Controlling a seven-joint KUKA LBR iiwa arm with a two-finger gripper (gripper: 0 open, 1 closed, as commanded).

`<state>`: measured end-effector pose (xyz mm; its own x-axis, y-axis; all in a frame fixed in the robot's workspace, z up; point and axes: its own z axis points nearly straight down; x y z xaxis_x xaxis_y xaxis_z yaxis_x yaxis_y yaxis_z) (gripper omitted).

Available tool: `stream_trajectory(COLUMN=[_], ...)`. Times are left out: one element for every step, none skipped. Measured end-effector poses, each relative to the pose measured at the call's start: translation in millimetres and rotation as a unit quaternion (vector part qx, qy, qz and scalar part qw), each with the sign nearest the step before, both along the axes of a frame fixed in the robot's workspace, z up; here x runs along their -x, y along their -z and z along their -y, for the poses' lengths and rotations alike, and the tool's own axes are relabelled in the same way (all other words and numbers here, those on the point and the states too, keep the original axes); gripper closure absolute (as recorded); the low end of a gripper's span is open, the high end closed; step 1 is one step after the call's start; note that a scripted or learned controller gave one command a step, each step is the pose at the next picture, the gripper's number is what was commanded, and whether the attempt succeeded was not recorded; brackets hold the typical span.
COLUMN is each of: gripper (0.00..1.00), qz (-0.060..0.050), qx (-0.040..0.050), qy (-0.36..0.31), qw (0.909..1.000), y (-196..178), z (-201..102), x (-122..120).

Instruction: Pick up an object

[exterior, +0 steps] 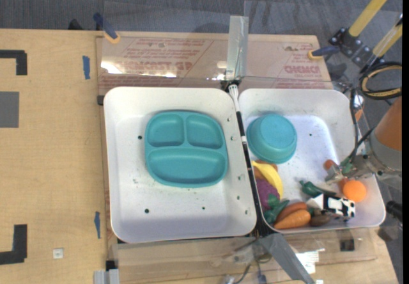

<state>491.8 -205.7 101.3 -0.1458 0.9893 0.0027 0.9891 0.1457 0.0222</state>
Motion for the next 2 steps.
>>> stream_trajectory(gripper=[1.0, 0.0], qz=[-0.006, -0.01], qx=[0.0025, 0.003], qy=[0.009, 0.012], qw=[0.9999, 0.9999], y=[-73.4, -70.0], z=[-56.6, -53.3], x=[-44.5, -41.5])
